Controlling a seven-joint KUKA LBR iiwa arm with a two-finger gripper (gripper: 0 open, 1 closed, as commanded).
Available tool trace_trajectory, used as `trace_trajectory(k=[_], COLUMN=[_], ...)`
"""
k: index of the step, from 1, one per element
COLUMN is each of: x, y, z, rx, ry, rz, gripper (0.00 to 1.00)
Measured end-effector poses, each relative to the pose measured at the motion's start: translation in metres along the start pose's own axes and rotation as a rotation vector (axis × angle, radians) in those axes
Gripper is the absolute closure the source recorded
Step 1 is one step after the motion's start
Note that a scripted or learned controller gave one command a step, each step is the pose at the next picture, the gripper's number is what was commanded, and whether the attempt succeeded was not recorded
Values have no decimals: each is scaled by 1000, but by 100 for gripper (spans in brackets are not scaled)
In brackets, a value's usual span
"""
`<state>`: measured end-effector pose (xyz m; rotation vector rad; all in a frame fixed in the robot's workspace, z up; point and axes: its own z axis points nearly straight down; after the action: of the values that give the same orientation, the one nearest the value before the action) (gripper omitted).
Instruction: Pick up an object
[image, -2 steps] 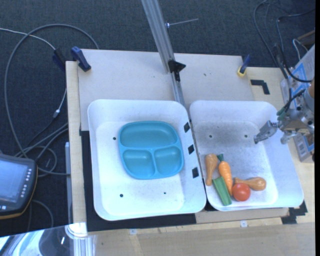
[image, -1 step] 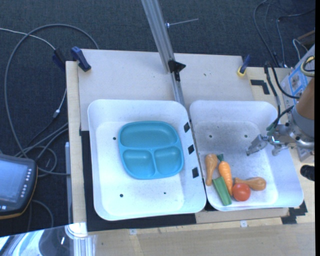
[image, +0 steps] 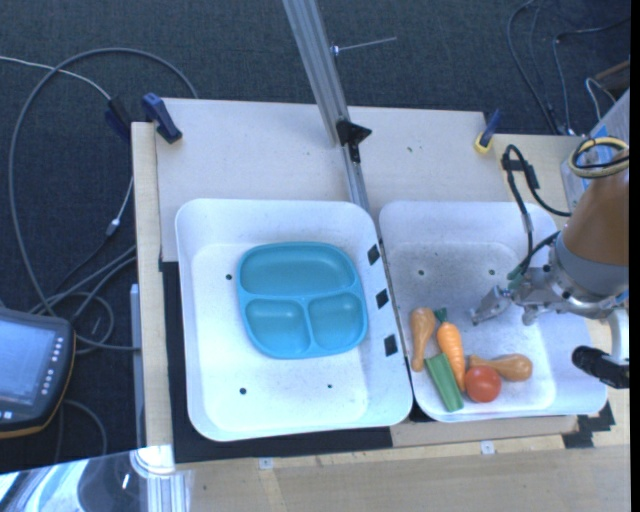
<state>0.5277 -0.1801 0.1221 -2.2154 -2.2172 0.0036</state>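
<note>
Nothing has been picked up yet, as far as can be judged. The hand (image: 490, 305) is seen poised in the right bin (image: 400, 225), and it is taken as the landmark here. Its 2 fingers appear slightly parted, though the gap is small and hard to read, and nothing is seen between them. The bare floor of the bin lies under the tips.

The candidates are found just below the hand, clustered along the bin's near edge. An orange carrot (image: 451, 350) lies closest, down and to the left of the hand. A paler squash-like piece (image: 423, 332) is seen beside it, further left. A green vegetable (image: 444, 384) rests below the carrot, touching it. A red tomato (image: 482, 383) sits almost straight below the hand, with a tan piece (image: 513, 367) just to its right. None is touched by the hand.

So the whole job is judged to remain: a descent onto 1 item, a closing and a lift.

Far to the left of the hand, a blue divided plate (image: 300, 298) lies in the left bin (image: 200, 225).

The arm (image: 600, 235) is cut off at the picture's right side, and the wrist is crowded with cables. The height of the fingertips above the bin floor cannot be told.
</note>
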Motion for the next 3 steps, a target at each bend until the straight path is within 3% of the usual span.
trace_trajectory(k=[1, 2, 3], x=[-1, -5, -5], y=[2, 6, 7], z=[-14, -78, -99], rx=[-9, -15, -11], ry=[-3, -6, -5], rz=[-1, 0, -1], gripper=[100, 100, 100])
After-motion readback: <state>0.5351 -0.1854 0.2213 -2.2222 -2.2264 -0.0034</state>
